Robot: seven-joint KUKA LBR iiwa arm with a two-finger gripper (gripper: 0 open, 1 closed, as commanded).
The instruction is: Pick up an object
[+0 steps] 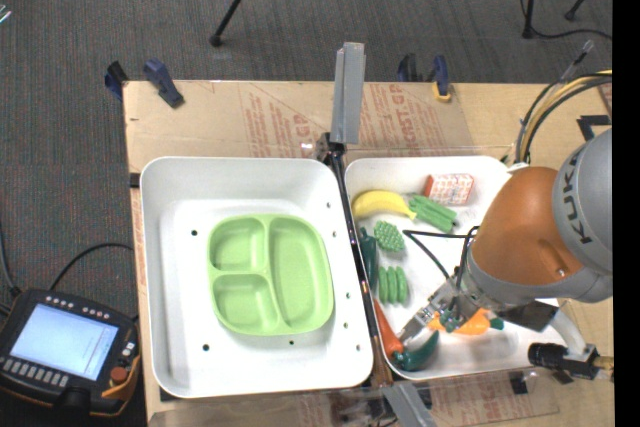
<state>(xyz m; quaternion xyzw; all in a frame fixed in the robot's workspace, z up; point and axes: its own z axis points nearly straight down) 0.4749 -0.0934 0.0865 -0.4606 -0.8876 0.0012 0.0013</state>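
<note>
1. Two white bins: the left bin [160,215] holds one green divided tray [270,273].
2. One arm [540,235] covers the right bin [480,160] at lower right.
3. One banana [382,204], one red box [449,187], several green vegetables [393,284] lie centre-right.
4. I see the gripper [432,325] low over a dark green piece [420,351]; I cannot tell its opening.

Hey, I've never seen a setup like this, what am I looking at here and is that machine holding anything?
This is one camera fixed above a bench, looking down at a slant. The grey and orange shape at the right is a robot arm; its end effector reaches low into the right bin. That bin holds toy food: a banana, green pea pods, a small red-and-white box and more. The left bin holds a green divided plate. I cannot tell whether anything is gripped.
</note>
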